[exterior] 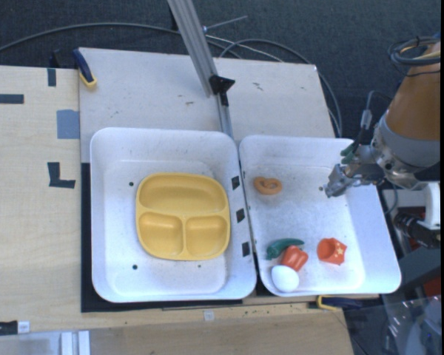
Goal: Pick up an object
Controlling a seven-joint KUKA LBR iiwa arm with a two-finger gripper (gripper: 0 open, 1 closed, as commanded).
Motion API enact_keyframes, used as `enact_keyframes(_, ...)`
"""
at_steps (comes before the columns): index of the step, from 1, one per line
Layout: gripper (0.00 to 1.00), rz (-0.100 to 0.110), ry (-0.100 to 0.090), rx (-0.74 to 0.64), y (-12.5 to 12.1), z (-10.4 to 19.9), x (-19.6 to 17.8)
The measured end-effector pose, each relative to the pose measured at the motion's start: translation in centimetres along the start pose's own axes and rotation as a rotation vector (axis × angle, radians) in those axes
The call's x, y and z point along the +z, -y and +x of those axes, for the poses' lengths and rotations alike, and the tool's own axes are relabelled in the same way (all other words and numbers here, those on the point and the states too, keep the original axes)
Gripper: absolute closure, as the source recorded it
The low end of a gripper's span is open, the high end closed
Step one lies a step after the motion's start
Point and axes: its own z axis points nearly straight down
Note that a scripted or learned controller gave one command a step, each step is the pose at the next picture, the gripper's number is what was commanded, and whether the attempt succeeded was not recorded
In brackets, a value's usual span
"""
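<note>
Two white bins sit side by side on the bench, the left bin (103, 198) bearing a yellow divided plate (183, 215). Over the right bin (374, 228), at its 2 o'clock edge, hangs the gripper (334, 186); whether it is wide or narrow cannot be told. A brown pretzel (267, 186) lies at 10 o'clock, an orange-red toy (331, 250) at 5, and a red-and-green vegetable (290, 253) touches a white egg (285, 277) at 7.

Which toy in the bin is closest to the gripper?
The brown pretzel-like toy, alone at the bin's far side, level with the gripper; the others cluster at the near edge.

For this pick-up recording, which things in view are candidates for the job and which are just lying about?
Job:
gripper
pretzel-shaped toy
orange-red toy
red and green toy
white egg-shaped toy
right bin

Lying about:
yellow divided plate
left bin
blue and yellow clamp
</note>
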Motion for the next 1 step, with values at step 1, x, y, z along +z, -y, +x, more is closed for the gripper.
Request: enact_keyframes(1, 1.00, 0.004, -0.001, 0.000, -0.05, 0.03, -1.36)
